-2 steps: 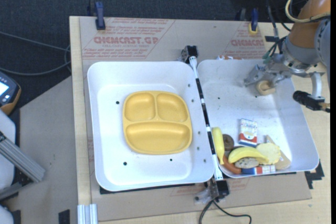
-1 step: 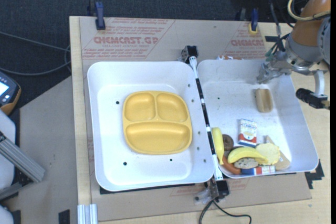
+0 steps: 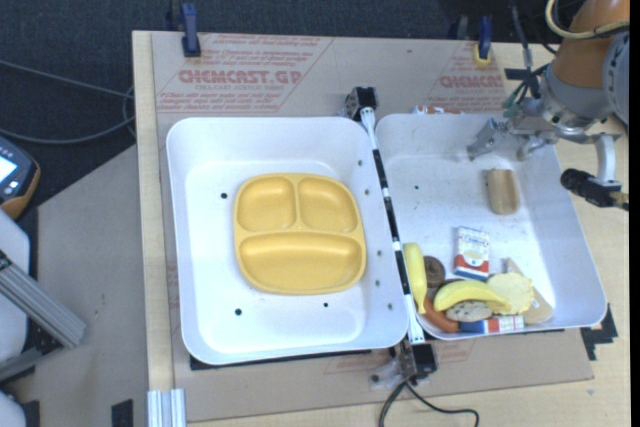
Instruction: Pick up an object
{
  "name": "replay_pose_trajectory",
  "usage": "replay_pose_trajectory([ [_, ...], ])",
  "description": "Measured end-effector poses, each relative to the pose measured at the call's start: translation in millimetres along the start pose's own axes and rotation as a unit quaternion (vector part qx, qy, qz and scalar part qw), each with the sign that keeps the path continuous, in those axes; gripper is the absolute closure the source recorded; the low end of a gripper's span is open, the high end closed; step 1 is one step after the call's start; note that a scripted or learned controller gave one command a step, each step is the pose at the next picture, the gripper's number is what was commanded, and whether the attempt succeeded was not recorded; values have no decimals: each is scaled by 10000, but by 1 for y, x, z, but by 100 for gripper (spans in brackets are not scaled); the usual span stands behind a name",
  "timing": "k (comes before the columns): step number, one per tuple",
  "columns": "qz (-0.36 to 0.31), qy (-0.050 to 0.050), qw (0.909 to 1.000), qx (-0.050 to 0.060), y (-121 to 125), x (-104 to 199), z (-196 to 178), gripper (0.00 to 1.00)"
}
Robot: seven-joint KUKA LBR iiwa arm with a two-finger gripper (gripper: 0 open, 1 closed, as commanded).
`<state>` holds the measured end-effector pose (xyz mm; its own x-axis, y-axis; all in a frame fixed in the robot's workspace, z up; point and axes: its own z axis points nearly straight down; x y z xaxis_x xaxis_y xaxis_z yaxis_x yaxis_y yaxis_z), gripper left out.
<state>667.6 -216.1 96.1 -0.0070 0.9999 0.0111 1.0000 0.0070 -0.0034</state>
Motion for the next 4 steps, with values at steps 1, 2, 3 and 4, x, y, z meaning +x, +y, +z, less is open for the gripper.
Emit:
replay_pose_trajectory([
  [1, 41, -42, 10000, 13, -46, 23, 13, 0],
  [2, 35, -59, 10000, -28, -43, 22, 1, 100],
  [3, 6, -54, 10000, -33, 2, 72, 13, 100],
  [4, -19, -44, 10000, -87, 3, 167, -95, 100],
])
